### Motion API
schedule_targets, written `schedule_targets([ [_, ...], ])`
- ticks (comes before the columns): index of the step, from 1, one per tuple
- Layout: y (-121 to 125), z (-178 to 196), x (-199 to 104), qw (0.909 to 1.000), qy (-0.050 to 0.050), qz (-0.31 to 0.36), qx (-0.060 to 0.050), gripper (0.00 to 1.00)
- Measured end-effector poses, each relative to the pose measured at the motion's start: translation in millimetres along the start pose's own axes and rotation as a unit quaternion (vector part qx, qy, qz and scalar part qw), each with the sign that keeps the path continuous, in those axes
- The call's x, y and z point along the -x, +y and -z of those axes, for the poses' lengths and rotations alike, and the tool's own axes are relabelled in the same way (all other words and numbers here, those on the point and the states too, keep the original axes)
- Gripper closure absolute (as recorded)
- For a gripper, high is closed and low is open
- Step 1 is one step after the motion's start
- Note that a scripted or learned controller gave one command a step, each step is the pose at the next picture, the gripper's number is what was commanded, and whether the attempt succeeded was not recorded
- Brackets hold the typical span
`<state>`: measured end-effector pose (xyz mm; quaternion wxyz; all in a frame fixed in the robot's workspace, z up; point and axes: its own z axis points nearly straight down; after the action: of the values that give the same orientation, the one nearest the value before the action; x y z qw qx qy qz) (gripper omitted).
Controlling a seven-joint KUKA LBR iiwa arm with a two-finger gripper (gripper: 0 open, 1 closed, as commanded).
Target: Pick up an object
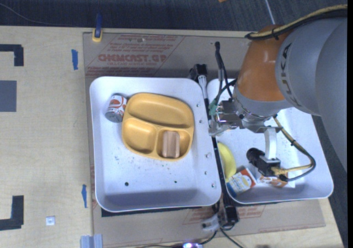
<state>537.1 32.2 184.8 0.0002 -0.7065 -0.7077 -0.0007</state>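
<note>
Grey arm (pixel 309 59) overhangs right bin (pixel 314 186); left bin (pixel 105 175) holds yellow tray (pixel 157 114).

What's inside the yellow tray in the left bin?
The yellow tray holds one brown block, in its lower right compartment; the other compartments look bare. A can lies against the tray's upper left rim, outside it. Anything beneath the tray is covered.
</note>
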Motion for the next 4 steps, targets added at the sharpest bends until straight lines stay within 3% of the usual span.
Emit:
schedule_targets([
  [1, -27.0, 6.4, 69.6, 1.0, 0.0, -0.001, -0.001, 1.0],
  [2, -27.0, 6.3, 69.2, 1.0, 0.0, -0.001, -0.001, 0.0],
  [3, -46.1, -84.7, 134.2, 1.0, -0.001, -0.001, 0.0, 0.0],
  [4, -54.7, -95.2, 126.6, 1.0, -0.003, -0.002, 0.006, 0.0],
])
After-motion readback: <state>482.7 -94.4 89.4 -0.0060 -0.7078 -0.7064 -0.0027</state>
